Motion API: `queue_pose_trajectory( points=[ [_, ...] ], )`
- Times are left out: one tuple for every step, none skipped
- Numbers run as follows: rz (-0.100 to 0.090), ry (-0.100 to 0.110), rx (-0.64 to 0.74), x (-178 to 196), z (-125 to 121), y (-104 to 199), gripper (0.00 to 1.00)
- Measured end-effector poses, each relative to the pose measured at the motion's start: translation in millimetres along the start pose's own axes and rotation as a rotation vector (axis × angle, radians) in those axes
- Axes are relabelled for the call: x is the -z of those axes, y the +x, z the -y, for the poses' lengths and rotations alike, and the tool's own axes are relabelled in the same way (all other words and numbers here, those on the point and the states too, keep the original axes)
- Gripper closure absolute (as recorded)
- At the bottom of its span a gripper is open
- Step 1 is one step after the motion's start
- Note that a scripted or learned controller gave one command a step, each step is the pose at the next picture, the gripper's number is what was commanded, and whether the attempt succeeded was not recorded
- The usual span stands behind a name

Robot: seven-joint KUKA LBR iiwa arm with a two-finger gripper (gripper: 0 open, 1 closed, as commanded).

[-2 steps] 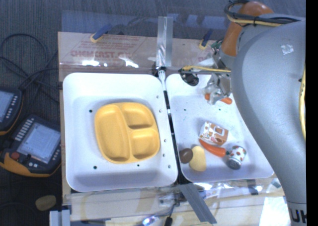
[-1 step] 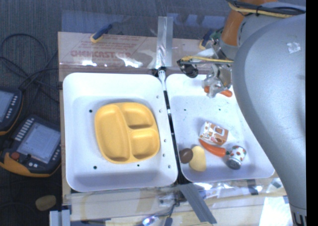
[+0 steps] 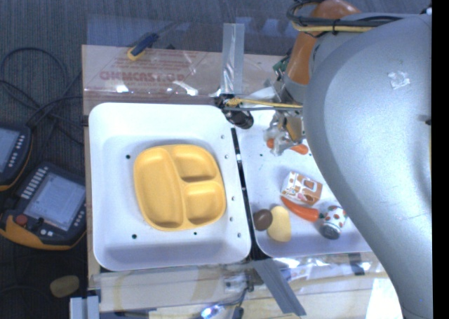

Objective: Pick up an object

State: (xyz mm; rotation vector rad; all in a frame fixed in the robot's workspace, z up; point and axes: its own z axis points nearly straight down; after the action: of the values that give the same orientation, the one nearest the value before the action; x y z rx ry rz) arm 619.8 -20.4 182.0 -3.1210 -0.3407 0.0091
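My gripper (image 3: pixel 283 137) hangs low over the far part of the right bin (image 3: pixel 309 240), under the big grey arm. A small orange thing (image 3: pixel 300 148) lies right at the gripper's tip; whether it is held I cannot tell. Nearer the front lie a white and orange packet (image 3: pixel 302 187), an orange carrot-like piece (image 3: pixel 303 210), a yellow lemon-like fruit (image 3: pixel 280 224), a brown ball (image 3: pixel 262 219) and a small red and white can (image 3: pixel 332 220).
The left bin (image 3: pixel 112 128) holds a yellow divided plate (image 3: pixel 179 186). The arm covers the right bin's right side. A clear plastic sheet and a blue and yellow tool (image 3: pixel 142 45) lie behind the bins.
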Motion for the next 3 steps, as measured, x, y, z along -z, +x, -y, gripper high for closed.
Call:
queue_pose_trajectory(
  points=[
    [0.001,-0.003,-0.02,15.6,-83.6,-76.5,1.0],
    [0.001,-0.003,-0.007,20.5,-120.0,-26.1,1.0],
    [0.007,-0.006,-0.004,28.9,-119.9,-26.5,1.0]
  ],
)
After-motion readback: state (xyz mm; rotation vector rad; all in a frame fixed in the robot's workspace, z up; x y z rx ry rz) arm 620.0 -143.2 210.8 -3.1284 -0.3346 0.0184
